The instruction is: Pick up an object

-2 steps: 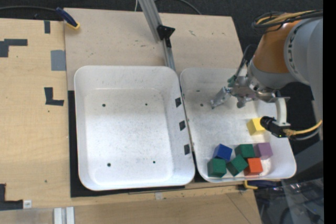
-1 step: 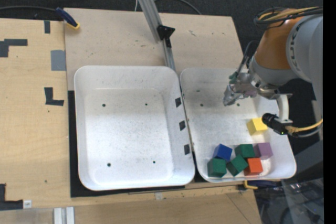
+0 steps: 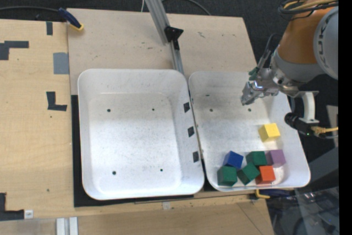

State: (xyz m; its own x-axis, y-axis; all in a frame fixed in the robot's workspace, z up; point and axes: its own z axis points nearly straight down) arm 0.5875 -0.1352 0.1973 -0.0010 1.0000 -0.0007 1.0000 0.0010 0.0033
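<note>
Camera view: gripper (image 3: 248,97) upper part of right bin (image 3: 220,91), above bare floor
Blocks: yellow block (image 3: 270,131) alone, right of centre; rest clustered lower right, blue block (image 3: 233,159) among them
Risk: closing on nothing; cluster packed tight, possible jam
Gripper: nothing held; opening cannot tell

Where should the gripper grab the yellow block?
Take the yellow block by two opposite flat sides, coming straight down from above. It sits alone in the right bin, apart from the cluster of other blocks, so there looks to be room around it.
</note>
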